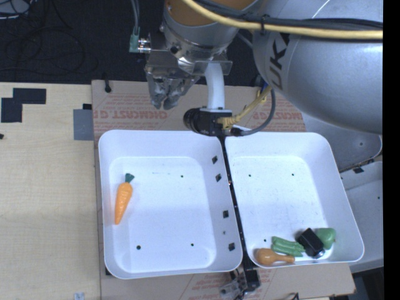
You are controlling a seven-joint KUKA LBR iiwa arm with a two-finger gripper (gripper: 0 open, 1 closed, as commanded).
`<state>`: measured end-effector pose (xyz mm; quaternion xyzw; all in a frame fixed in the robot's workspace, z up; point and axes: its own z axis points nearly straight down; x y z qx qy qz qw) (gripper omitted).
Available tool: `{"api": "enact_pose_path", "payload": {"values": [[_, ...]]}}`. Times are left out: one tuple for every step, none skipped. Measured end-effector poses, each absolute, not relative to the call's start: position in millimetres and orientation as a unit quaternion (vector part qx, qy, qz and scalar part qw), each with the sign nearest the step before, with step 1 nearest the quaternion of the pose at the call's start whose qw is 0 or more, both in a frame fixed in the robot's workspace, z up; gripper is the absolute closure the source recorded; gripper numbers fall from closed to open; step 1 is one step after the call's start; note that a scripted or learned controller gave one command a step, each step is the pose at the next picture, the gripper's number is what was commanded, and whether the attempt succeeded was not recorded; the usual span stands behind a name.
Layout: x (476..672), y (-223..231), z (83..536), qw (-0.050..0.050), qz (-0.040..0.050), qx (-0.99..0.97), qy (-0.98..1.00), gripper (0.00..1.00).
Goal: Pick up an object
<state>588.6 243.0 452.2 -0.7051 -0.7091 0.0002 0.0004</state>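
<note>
The arm (pixel 312 49) enters from the right side of the frame and fills the upper right; its top is cut off by the frame edge. The gripper (pixel 167 94) hangs in the upper centre of the frame, above the cardboard sheet (pixel 131 112) behind the bins and clear of both. Its fingertips appear close together with nothing between them, but they are dark and blurred against the cardboard, so it cannot be told whether the gripper is open or closed.

The left bin (pixel 103 186) sits in the lower centre-left of the frame. A toy carrot (pixel 123 200) lies on its floor near the left wall, green top toward the upper edge of the frame, apart from everything else.

The right bin (pixel 340 186) adjoins it on the right. Four items are crowded into its lower right corner, touching or overlapping:
- a tan pear-shaped item (pixel 273 257), lowest and furthest left;
- a green pod-shaped item (pixel 287 246), just above it;
- a black block (pixel 310 242), lying partly over its neighbours;
- a green item (pixel 327 235), partly hidden by the black block, shape unclear.

A black fitting (pixel 206 120) with yellow cable sits at the top of the seam between the bins. The light wooden bench (pixel 44 192) occupies the left of the frame.
</note>
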Motion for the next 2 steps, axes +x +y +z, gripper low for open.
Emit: {"api": "enact_pose_path", "payload": {"values": [[588.2, 240, 451, 0.001, 0.0021, -0.706, -0.708, 0.00], [593.9, 244, 412, 0.001, 0.0041, -0.707, -0.707, 0.00]]}}
